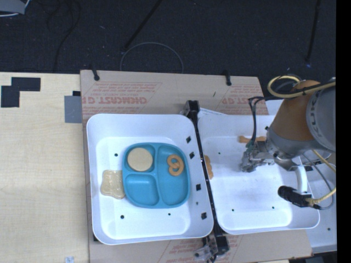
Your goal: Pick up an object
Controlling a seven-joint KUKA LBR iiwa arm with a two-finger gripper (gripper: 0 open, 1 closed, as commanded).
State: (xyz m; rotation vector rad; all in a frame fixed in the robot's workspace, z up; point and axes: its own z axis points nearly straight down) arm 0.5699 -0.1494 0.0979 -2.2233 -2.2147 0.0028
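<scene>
Hanging low in the right bin [258, 207], the gripper [250, 162] sits in the upper middle of that bin at the end of the grey arm [321, 119], whose orange band [289, 119] shows just above the wrist. Whether the gripper is spread or pressed together cannot be told from this slanted view, and nothing can be seen caught in it. A small tan piece [243, 139] lies just beyond the gripper, near the bin's far wall; it is too small to tell what it is. A narrow orange-brown piece [208, 167] rests against the right bin's left wall, well apart from the gripper. The other things that could be picked up are in the left bin [109, 130]. A blue tray [143, 190] with rounded corners and three compartments lies flat in the middle of that bin. Its far-left compartment holds a round, flat, pale tan disc [139, 159], much like a biscuit. Its far-right compartment holds a small golden-brown pretzel [175, 165] with looped arms. A pale beige slab [112, 183], roughly square and rough-edged like a slice of toast, lies on the bin floor touching the tray's left edge. Both bins stand side by side on a sheet of cardboard [142, 95] printed with red letters, and the cardboard lies on the pale wooden desk [38, 174].
</scene>
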